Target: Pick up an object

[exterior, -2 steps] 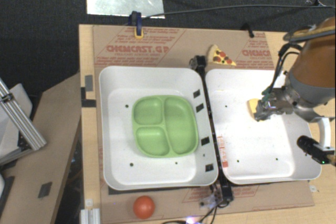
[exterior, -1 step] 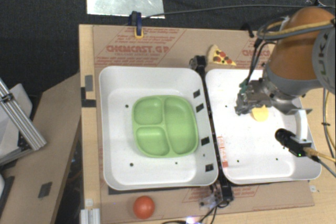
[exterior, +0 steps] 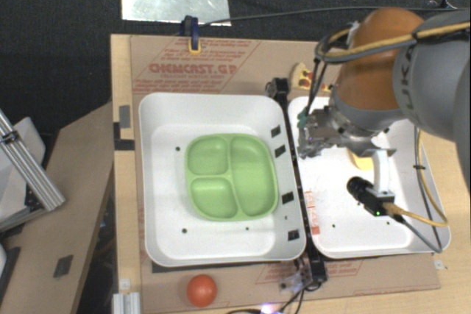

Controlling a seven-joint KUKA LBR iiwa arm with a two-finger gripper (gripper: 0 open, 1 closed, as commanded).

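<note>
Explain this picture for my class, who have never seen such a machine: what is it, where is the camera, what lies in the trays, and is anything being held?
The camera looks down at a slant on a bench with two shallow white trays. The grey and orange machine reaching in from the right is a robot arm. Its gripper hangs over the right tray; I cannot tell whether it holds anything. The left tray contains a green divided plate. An orange ball lies on the bench in front of the trays.
</note>
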